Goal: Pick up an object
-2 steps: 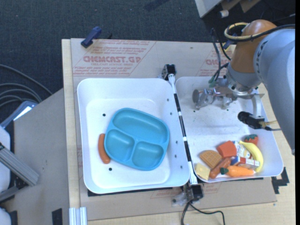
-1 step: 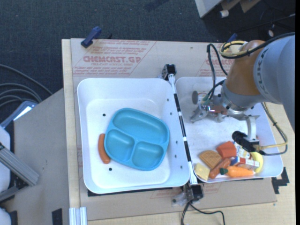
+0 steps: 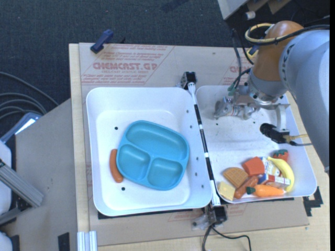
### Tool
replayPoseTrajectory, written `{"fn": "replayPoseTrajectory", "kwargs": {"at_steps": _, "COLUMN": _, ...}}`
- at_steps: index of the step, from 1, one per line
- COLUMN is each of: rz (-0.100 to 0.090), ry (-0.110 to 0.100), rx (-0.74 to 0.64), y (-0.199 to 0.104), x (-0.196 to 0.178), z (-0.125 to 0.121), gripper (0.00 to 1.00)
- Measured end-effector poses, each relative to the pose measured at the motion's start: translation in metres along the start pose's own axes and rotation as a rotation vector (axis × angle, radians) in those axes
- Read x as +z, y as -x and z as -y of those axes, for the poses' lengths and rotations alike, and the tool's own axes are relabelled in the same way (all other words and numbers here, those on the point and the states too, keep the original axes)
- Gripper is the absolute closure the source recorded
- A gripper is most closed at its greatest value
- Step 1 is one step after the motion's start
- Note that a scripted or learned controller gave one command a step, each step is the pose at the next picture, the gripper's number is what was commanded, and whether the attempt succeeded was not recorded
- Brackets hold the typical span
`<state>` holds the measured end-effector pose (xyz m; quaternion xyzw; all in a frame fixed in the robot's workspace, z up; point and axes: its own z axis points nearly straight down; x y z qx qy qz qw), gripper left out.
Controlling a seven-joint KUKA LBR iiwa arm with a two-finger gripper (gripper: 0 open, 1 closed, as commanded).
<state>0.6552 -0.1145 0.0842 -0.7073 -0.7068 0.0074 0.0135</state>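
On the bench (image 3: 131,67), the arm (image 3: 293,51) hung over the right bin (image 3: 309,184), its end effector (image 3: 230,109), grip state unclear, above bare floor while a blue tray (image 3: 152,155) filled the left bin (image 3: 99,140) and toy food (image 3: 259,178) crowded the right bin's near corner.

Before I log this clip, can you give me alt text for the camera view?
A grey robot arm's gripper hovers over the bare upper part of the right bin, with toy food piled in its lower corner. The left bin holds a blue divided plate and a hot dog beside it.
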Motion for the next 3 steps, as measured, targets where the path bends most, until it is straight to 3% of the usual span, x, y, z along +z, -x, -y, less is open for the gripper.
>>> {"fn": "replayPoseTrajectory", "kwargs": {"at_steps": 1, "rz": 0.001, "ry": 0.001, "rx": -0.003, "y": 0.067, "x": 0.0, "z": -0.006, "gripper": 0.0}}
{"fn": "replayPoseTrajectory", "kwargs": {"at_steps": 2, "rz": 0.004, "ry": 0.009, "rx": -0.003, "y": 0.066, "x": -0.013, "z": -0.009, "gripper": 1.0}}
{"fn": "replayPoseTrajectory", "kwargs": {"at_steps": 3, "rz": 0.008, "ry": 0.029, "rx": -0.002, "y": -0.005, "x": -0.121, "z": 0.048, "gripper": 1.0}}
